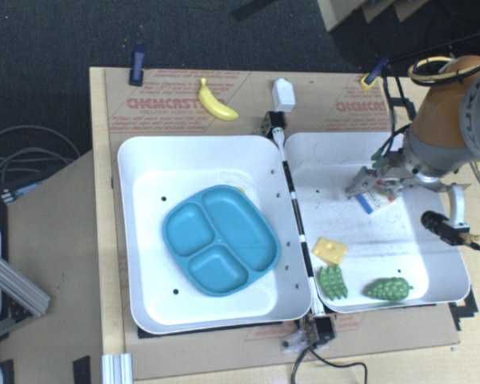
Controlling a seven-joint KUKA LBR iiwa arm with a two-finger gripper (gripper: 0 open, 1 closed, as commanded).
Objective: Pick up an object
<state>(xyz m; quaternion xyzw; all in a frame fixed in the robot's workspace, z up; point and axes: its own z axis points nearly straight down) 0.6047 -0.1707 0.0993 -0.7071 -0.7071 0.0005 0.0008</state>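
Robot lab: bench, bins, cables

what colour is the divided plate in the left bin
Blue, a light turquoise shade; the plate shows in the camera view.

Both white bins look like smooth moulded plastic with a soft sheen, nothing glossy. The blue divided tray, well off to the far side from the gripper, is matt-ish plastic too. Near the gripper, the yellow cheese wedge and the two green bunches look like rubbery toy plastic, bumpy on the greens. The bench top is printed brown cardboard, flat and dull. The banana looks slick.
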